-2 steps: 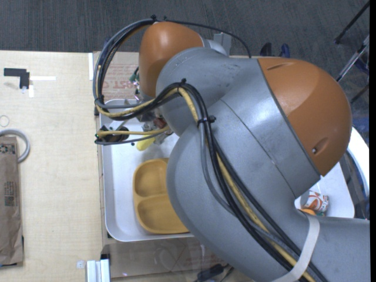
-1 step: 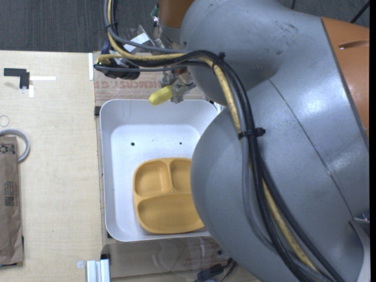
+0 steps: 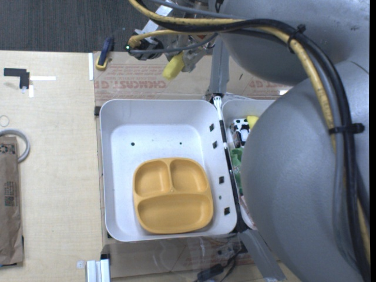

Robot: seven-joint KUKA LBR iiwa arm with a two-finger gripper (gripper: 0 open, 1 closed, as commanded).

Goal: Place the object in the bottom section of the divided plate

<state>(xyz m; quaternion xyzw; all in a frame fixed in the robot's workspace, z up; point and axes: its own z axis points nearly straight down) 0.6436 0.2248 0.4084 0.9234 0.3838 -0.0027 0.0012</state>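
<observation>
A yellow-orange divided plate [image 3: 173,194] lies in the front half of the left white bin [image 3: 117,157]. Its wide bottom section [image 3: 174,211] faces the bench's front edge, and two smaller sections sit behind it. My gripper [image 3: 180,59] hangs high beyond the bin's far edge, over the cardboard. It is shut on a small yellow object [image 3: 171,69], which pokes down and to the left from between the fingers. The object is well behind the plate and apart from it.
The grey arm's bulk covers most of the right bin [image 3: 230,107], where a black-and-white item [image 3: 239,129], a yellow piece [image 3: 252,121] and something green [image 3: 236,157] peek out. Cardboard [image 3: 135,81] lies behind the bins. A blue tool [image 3: 106,51] and a brown bag [image 3: 9,198] sit at the left.
</observation>
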